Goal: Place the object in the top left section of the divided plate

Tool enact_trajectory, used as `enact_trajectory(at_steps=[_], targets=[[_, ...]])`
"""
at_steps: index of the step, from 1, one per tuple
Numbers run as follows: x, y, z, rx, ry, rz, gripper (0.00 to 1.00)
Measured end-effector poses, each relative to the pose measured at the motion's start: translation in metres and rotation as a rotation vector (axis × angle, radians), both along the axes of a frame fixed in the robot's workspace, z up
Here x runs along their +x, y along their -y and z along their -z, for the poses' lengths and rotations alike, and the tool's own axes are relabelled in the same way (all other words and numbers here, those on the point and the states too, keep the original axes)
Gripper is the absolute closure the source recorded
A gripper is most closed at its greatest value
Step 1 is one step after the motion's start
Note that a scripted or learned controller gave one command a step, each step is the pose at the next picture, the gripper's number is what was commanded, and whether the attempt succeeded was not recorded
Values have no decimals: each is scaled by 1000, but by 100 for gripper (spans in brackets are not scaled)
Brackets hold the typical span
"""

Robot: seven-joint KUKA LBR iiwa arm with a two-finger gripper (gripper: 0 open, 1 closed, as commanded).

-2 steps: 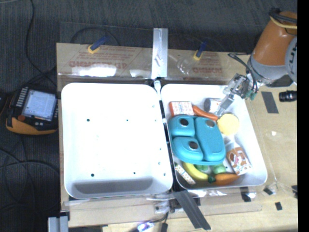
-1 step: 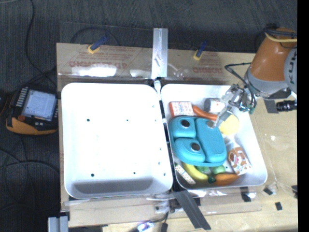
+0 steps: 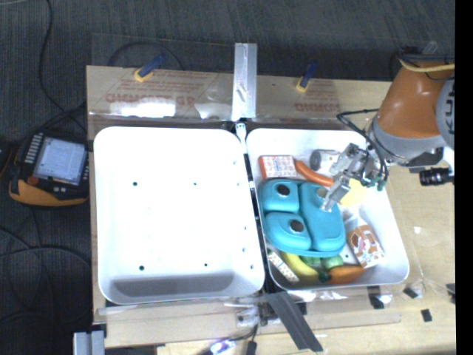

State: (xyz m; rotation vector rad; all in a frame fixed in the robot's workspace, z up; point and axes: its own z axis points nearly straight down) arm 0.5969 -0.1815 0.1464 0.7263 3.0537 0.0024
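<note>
Setting: robotics lab or test cell.
Floor: dark carpet with loose cables (image 3: 29, 6) trailing at 10 o'clock and 8 o'clock.
Bench: bare wooden board (image 3: 355, 95), taped plastic sheeting clamped at 12 o'clock by spring clips (image 3: 149, 67).
Fixtures: two white bins (image 3: 177, 198) side by side, metal bracket (image 3: 244, 80) between them.
Control gear: handheld pendant with lit screen (image 3: 53, 167) on the floor at 9 o'clock.
Machine: industrial arm (image 3: 414, 117), orange-banded, entering at 3 o'clock.

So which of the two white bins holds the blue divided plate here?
The right bin, the one under the gripper. The blue divided plate lies in it among food items; the left bin has none.
</note>
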Motion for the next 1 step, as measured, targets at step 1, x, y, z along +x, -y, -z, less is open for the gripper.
enact_trajectory(at_steps=[1], targets=[[-107, 3, 0, -2, -2, -34, 0]])
